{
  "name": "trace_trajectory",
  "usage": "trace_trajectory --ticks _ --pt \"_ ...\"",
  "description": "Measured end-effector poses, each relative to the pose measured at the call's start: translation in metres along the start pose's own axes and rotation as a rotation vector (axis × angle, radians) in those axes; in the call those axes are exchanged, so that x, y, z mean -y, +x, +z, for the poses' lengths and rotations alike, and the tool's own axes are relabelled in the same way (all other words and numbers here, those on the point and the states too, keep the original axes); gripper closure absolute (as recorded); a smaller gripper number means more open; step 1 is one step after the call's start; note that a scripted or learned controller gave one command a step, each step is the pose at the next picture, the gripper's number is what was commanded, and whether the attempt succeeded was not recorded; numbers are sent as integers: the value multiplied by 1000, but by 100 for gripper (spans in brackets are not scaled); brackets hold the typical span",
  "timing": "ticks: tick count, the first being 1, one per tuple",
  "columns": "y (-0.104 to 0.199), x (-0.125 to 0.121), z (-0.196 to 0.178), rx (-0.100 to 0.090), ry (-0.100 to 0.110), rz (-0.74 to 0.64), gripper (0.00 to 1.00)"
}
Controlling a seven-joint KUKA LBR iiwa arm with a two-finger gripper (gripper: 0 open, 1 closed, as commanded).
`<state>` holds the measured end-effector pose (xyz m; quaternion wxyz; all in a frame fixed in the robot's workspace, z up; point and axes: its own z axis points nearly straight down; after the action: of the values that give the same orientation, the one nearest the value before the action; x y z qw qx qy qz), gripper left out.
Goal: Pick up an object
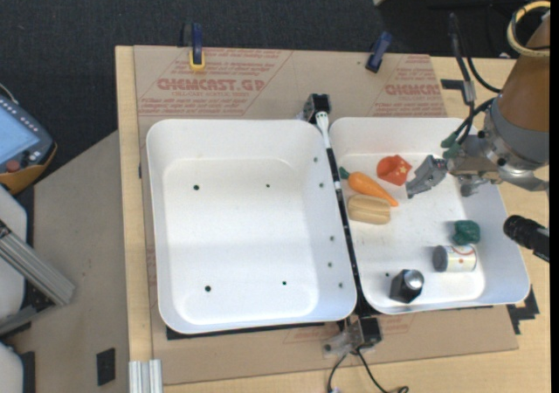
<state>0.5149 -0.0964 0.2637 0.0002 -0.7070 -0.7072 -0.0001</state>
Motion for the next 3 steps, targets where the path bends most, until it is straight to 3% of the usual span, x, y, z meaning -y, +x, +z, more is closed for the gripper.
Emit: trace_trajectory --ticks 1,3 --pt "0 -1 -10 0 -2 0 100" --pt "0 -2 -31 2 -8 0 100"
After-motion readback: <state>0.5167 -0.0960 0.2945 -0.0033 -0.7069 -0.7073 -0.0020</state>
